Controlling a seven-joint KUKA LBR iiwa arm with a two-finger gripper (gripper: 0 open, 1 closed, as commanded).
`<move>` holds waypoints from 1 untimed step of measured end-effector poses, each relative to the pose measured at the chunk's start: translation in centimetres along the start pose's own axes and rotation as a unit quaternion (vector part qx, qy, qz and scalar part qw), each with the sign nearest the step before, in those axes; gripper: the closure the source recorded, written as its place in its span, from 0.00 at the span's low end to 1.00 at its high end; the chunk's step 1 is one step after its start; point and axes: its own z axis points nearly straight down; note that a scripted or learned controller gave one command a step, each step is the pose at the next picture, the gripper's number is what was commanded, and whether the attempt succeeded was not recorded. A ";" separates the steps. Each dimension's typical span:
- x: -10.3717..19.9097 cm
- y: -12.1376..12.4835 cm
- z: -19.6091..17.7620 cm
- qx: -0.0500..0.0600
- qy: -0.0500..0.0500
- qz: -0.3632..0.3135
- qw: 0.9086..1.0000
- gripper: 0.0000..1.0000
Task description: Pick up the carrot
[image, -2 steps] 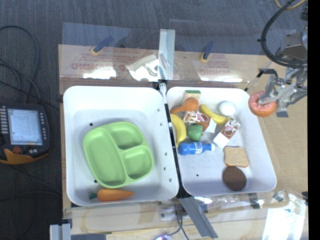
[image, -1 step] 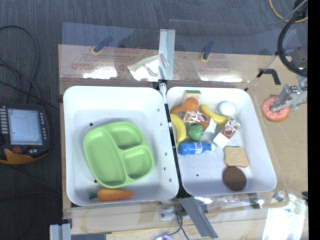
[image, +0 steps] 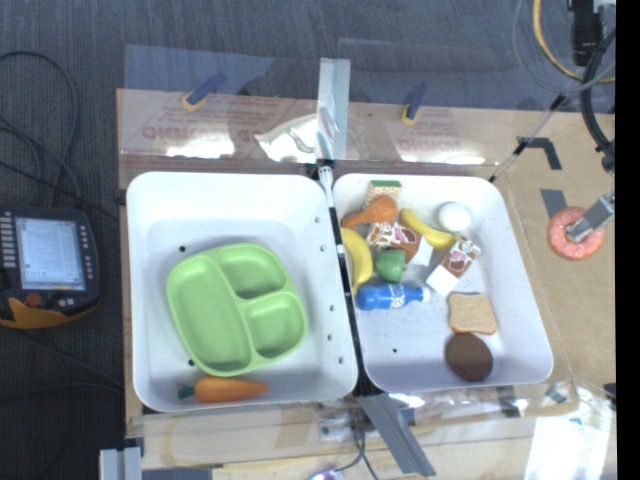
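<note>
The carrot (image: 228, 389) is orange with a small green top at its left end. It lies flat along the front wall of the left bin (image: 150, 208), just below the front rim of a green divided plate (image: 235, 308). It rests apart from the other food items, which are all in the right bin.
The right bin (image: 520, 268) holds several toy foods: a banana (image: 358, 256), a blue bottle (image: 388, 296), a bread slice (image: 471, 313), a brown round piece (image: 468, 356) and a white ball (image: 453, 216). A teach pendant (image: 45, 263) sits off the bench at left. Yellow cable (image: 545, 28) hangs at top right.
</note>
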 end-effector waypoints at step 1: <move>3.9 -0.4 7.0 -0.002 -0.003 -0.101 0.995 1.00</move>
